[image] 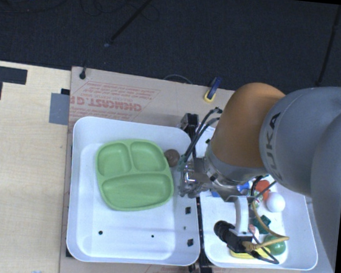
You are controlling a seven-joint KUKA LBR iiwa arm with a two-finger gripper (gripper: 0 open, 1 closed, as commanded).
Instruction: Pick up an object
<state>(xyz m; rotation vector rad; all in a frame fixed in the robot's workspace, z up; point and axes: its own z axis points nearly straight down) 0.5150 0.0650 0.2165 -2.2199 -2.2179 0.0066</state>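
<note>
Hovering at the divider btw the two bins, hand (pixel 190 181) sits tucked under the wrist; spread or pressed together, can't tell from this angle. Nearest pick candidate is prob the small brown lump (pixel 172 157) in view-left bin (pixel 82 214), just beside the green tray (pixel 134 174), up-left of hand. White ball (pixel 275 203) in view-right bin (pixel 310 253) lies farther off.
</note>
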